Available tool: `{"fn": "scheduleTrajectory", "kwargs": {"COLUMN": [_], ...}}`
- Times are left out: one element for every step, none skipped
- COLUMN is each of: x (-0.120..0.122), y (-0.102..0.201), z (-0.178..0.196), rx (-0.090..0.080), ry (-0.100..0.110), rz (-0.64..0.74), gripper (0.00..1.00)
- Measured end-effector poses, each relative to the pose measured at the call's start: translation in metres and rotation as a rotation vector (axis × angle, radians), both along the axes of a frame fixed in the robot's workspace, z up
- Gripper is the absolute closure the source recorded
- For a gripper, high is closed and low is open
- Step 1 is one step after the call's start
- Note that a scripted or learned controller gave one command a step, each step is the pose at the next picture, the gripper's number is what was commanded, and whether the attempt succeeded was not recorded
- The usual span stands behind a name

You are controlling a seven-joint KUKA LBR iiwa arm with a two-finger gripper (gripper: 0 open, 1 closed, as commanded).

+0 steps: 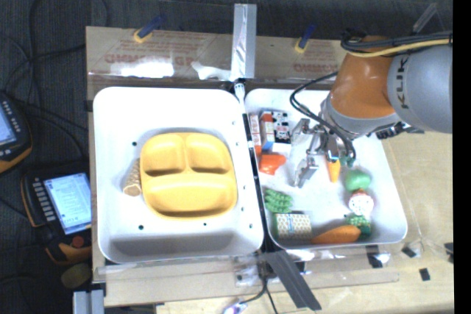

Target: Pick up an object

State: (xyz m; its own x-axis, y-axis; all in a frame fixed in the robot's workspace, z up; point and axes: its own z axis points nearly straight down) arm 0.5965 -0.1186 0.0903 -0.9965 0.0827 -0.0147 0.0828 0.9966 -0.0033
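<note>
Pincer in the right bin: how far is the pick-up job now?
Done: the arm has reached over the right bin. In hand: nothing; the pincer hangs open above the white floor, between the red toy and a small orange piece. Left: closing on an object and lifting it.

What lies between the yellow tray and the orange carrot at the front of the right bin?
In the camera view, between the yellow tray and the orange carrot run the bins' adjoining walls, then green pieces and a small patterned can.
</note>
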Motion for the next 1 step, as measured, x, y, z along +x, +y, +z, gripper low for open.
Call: {"fn": "scheduleTrajectory", "kwargs": {"x": [-0.0435], "y": [-0.0087], "z": [0.0003], "rx": [0.001], "ry": [0.000], "rz": [0.000], "gripper": [0.00]}}
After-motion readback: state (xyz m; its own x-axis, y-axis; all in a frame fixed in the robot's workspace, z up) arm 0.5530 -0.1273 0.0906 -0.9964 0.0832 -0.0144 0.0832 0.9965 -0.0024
